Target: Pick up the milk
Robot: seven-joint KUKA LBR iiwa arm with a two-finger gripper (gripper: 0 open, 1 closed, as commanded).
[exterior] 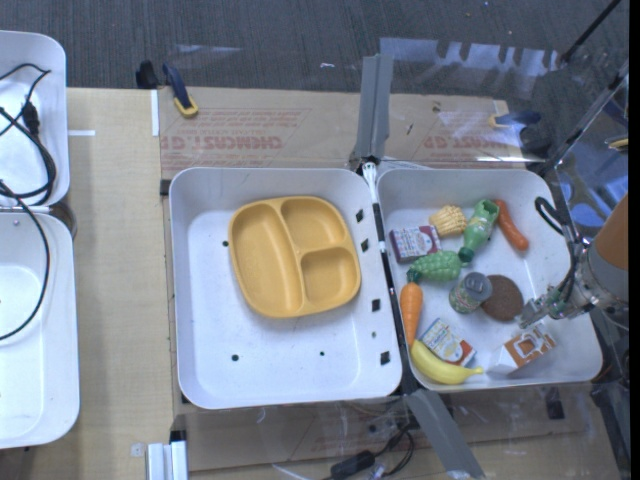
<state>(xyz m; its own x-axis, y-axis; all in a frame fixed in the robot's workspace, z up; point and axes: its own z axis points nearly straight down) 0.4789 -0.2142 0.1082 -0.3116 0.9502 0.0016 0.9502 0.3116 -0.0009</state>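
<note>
Milk [415,242] far left of the jaws [545,308]

The milk [416,242], a small maroon-and-white carton, lies flat near the right bin's left wall.

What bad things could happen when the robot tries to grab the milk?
1. The gripper sits beside an orange-and-white carton, so it might grab the wrong box.
2. The milk lies tight among the corn, the green veggie and the bottle, which could get bumped.
</note>
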